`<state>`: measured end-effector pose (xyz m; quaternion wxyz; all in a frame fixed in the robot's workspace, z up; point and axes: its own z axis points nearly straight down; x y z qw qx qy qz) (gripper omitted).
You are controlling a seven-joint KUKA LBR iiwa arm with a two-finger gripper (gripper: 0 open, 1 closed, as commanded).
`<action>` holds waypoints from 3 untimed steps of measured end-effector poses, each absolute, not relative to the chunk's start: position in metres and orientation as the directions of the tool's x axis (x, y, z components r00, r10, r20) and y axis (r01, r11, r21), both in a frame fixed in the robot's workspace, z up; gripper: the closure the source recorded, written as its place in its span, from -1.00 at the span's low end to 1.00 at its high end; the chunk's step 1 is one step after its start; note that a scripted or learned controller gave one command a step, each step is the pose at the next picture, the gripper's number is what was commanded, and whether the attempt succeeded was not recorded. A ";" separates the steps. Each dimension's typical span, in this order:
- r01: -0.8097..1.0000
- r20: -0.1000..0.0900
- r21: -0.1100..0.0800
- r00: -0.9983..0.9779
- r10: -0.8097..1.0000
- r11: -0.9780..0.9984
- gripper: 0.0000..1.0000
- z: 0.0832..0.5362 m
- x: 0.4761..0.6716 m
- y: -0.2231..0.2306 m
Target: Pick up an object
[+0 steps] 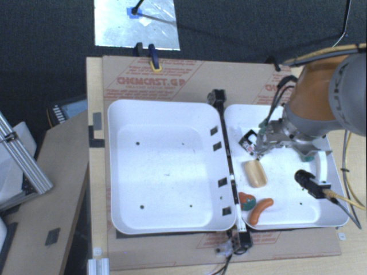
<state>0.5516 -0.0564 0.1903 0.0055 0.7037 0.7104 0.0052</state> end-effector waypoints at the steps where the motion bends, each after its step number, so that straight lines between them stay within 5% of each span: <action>1: 1.000 0.005 0.022 -0.017 1.000 0.017 1.00 0.356 0.570 0.045; 2: 1.000 0.004 0.008 -0.011 1.000 0.010 1.00 0.408 0.541 0.089; 3: 1.000 0.001 0.015 -0.007 1.000 0.007 1.00 0.481 0.626 0.111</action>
